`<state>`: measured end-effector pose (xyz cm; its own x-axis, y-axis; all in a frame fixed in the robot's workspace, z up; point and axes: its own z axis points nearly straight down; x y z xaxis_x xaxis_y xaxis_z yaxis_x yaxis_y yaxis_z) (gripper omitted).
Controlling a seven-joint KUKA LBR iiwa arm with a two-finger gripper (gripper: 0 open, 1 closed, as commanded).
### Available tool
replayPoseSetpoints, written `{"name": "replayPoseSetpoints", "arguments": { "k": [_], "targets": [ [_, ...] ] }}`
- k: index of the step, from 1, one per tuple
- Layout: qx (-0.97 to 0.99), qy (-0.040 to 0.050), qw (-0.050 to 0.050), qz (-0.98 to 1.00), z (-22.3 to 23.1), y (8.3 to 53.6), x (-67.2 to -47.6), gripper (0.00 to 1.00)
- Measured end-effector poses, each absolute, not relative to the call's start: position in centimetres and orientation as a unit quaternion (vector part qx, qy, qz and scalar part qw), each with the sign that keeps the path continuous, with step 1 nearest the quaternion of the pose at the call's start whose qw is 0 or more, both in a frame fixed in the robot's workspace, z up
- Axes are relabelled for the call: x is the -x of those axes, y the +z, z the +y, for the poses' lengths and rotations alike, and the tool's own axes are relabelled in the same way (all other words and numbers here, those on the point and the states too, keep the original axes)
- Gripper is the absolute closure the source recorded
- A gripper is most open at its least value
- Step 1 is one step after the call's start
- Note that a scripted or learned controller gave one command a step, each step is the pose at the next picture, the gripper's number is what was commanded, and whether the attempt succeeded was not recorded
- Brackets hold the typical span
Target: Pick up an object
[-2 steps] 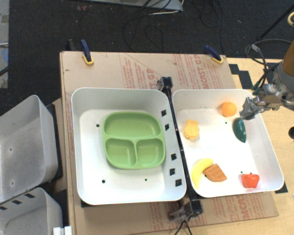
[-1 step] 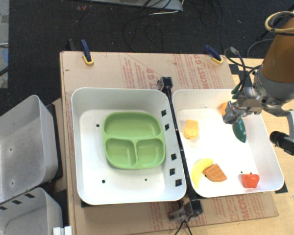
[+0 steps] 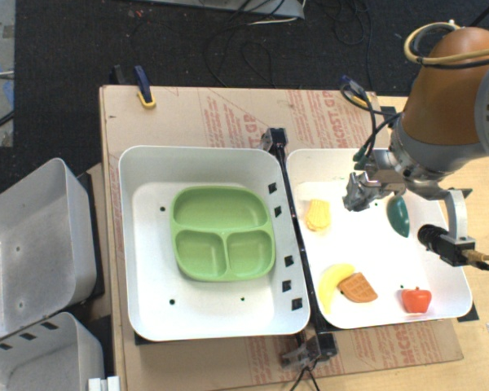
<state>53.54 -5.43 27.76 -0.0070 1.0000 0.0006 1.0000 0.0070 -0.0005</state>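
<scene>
Nearest you, along the front edge of the right bin (image 3: 464, 304): a red tomato-like piece (image 3: 416, 300) at the front right, and left of it an orange waffle-textured wedge (image 3: 359, 288) lying partly over a yellow banana-shaped piece (image 3: 332, 282). Those two are touching; the red one sits apart from them.

Further back in that bin you have a pale yellow ridged piece (image 3: 317, 215) close to the left wall, and a dark green oval piece (image 3: 399, 216) toward the middle right, partly under the arm's hardware.

Gripper (image 3: 357, 195) hangs over the back half of the right bin, between the pale yellow piece and the green one, beside both. Nothing is visible between its fingers, so you can't count anything as grasped. Whether the tool is spread or clenched, I can't tell from this angle: the wrist body covers too much.

Left bin (image 3: 138, 218) holds a light green divided tray (image 3: 223, 232), three compartments, sitting flat about centre.

Both bins sit side by side on a cardboard sheet (image 3: 196, 112). A yellow-handled clamp (image 3: 145, 90) is at the sheet's back left edge.
</scene>
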Motion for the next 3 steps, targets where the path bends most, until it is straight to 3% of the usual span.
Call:
{"name": "replayPoseSetpoints", "arguments": {
  "k": [1,3],
  "targets": [
    [0.705,0.0006,0.001,-0.709,-0.5,26.8,-53.9,1.00],
    [0.705,0.0006,0.000,-0.709,9.1,25.5,-51.5,1.00]
  ]
}}
